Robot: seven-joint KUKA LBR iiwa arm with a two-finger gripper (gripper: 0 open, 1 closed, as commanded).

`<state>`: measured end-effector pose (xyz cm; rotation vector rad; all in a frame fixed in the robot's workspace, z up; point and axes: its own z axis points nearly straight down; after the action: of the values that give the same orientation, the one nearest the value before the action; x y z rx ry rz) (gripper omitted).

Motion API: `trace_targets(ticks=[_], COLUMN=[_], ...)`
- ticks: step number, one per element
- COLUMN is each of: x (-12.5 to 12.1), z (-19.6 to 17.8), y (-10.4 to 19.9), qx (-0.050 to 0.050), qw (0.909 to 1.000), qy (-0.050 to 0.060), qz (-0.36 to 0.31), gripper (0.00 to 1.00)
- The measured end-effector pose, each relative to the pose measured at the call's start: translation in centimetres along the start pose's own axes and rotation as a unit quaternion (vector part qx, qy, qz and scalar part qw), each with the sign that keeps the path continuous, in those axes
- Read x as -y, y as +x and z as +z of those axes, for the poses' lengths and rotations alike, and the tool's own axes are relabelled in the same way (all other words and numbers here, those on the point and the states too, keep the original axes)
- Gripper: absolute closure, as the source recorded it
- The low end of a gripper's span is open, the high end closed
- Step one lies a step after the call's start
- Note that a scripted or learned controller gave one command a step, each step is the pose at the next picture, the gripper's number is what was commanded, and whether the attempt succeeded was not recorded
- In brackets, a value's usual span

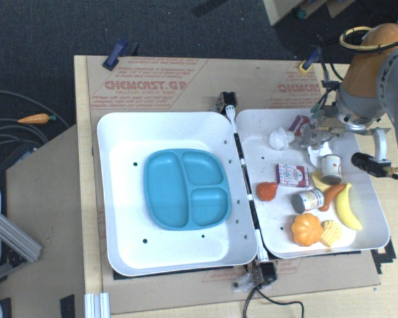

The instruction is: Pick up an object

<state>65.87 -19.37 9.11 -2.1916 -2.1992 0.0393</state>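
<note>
My gripper (313, 136) hangs low over the far part of the right bin (366, 238), beside a white crumpled object (278, 138) and a dark red packet (297, 123). Just in front of it stands a small white cup (330, 167). Further forward lie a red-and-white box (292, 175), a red round fruit (267, 191), a small can (308, 199), a banana (347, 208), an orange pumpkin (306, 229) and a yellow waffle-like piece (330, 232). The grey arm (365, 78) partly hides what is beneath the gripper.
The left bin (119, 138) holds a blue divided plate (186, 188). A black clamp (228, 101) sits where the bins meet at the back. Cables lie on the floor at left, and a blue clip (115, 54) marks the board's far left corner.
</note>
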Motion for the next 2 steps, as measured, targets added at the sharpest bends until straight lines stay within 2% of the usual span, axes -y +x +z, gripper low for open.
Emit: trace_targets(ticks=[1, 2], x=[0.0, 0.1], z=[0.0, -1.0], y=[0.0, 0.0], qx=[0.0, 0.001], qw=[1.0, 1.0], qy=[0.0, 0.001], qz=[0.0, 0.0], gripper=[0.0, 1.0])
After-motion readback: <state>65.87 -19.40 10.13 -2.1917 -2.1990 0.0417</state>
